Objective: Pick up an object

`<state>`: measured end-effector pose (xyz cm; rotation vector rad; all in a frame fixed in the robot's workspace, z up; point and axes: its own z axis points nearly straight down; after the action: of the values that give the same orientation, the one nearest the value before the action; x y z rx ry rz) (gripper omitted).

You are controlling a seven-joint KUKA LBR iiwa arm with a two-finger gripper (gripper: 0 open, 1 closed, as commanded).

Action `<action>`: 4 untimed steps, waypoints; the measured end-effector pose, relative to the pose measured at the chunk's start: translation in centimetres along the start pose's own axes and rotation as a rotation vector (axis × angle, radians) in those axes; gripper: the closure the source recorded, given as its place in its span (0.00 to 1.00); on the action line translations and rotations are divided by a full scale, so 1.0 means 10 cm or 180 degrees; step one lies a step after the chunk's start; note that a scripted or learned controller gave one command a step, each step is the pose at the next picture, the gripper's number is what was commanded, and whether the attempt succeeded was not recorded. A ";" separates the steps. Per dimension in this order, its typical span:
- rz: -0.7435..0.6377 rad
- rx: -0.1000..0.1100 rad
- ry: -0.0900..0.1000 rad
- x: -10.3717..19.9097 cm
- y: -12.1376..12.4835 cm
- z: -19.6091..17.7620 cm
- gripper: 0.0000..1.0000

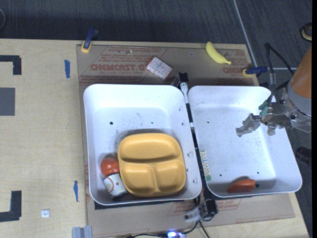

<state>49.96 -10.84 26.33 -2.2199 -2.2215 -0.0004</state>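
one gripper [246, 127] (perhaps empty), right bin [282, 180]

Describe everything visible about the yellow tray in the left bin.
The yellow tray is a rounded-corner, plastic-looking dish with three shallow sections: one long one toward the far side, two smaller ones nearer the camera. It lies flat in the near half of the left bin, its near edge close to the wall. A small orange-and-white object sits against its left side.

arm [301, 90]: grey body, orange band above wrist | wrist: green fitting, black cables running alongside | pincer [246, 126]: grey metal, two slim fingers
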 end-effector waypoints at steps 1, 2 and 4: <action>0.0000 0.0000 0.0000 0.00 0.00 0.00 0.00; 0.0004 -0.0006 -0.0008 -0.77 0.54 0.68 0.00; 0.0000 -0.0002 -0.0003 -0.35 0.75 1.78 0.00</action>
<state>57.44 -14.27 8.54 -2.2208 -2.2222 0.0000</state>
